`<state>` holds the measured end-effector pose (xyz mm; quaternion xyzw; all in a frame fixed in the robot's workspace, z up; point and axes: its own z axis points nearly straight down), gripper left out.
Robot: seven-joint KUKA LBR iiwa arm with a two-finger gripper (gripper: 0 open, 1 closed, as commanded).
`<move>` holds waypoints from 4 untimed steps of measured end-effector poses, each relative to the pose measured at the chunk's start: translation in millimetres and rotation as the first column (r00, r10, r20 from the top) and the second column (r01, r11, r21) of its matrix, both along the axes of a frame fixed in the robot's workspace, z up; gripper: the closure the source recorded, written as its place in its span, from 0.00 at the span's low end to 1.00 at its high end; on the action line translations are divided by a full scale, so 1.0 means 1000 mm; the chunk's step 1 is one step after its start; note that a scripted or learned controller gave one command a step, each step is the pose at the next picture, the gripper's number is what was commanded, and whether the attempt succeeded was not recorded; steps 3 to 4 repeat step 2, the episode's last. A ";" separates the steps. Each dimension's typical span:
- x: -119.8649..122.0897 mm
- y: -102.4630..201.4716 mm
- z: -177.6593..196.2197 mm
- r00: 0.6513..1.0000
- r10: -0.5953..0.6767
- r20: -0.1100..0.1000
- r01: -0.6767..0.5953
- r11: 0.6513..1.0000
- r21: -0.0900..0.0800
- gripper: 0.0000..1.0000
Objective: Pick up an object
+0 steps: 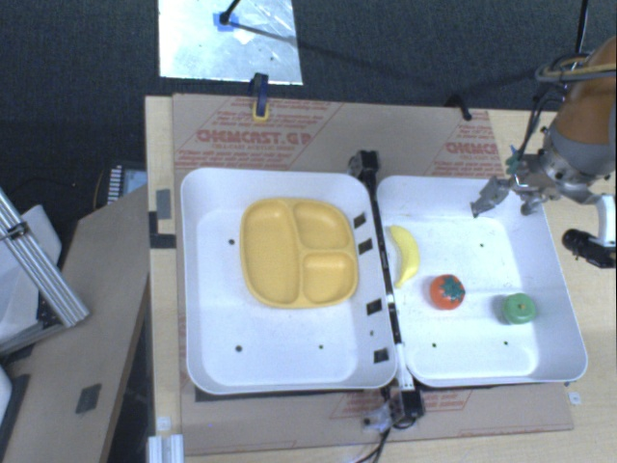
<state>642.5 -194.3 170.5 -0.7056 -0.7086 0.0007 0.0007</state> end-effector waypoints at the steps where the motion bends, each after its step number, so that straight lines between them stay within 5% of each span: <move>1: 0.006 -0.006 -0.047 1.000 -0.002 0.001 0.002 1.000 -0.001 0.00; 2: 0.008 -0.007 -0.032 1.000 0.001 0.008 -0.001 1.000 -0.002 1.00; 4: 0.008 -0.007 -0.032 1.000 0.001 0.008 -0.001 1.000 -0.002 1.00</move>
